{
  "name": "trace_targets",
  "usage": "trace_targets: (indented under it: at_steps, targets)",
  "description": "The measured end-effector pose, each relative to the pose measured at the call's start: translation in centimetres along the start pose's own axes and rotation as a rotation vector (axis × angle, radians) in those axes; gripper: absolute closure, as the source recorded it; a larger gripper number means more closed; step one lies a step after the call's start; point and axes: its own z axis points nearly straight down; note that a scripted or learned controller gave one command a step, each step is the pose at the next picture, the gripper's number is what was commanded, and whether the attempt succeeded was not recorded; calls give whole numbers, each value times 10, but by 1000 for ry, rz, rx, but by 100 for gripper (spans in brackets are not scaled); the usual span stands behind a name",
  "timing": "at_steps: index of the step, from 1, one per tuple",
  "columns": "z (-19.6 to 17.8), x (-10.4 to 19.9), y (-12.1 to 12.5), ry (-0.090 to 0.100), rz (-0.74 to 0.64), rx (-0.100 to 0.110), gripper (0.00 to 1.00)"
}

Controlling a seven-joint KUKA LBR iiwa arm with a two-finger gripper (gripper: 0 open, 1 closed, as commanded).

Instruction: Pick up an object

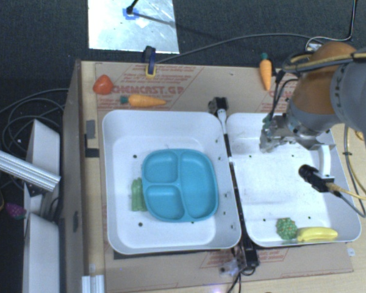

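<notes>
The end effector (273, 138) sits low over the back of the right bin (256, 224), and I cannot tell its state. A banana (318, 234) and a green broccoli (286, 227) lie touching at the front of that bin, well apart from it.

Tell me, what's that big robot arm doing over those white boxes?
The robot arm's gripper hangs over the top part of the right bin, with nothing seen in it. A green toy and a yellow banana lie at that bin's near edge. The left bin holds a blue divided plate with a green piece beside it.
</notes>
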Motion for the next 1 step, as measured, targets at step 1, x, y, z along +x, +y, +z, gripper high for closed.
trace_targets:
  at_steps: [1]
  targets:
    - [-11,1,1,2,-1,-3,100]
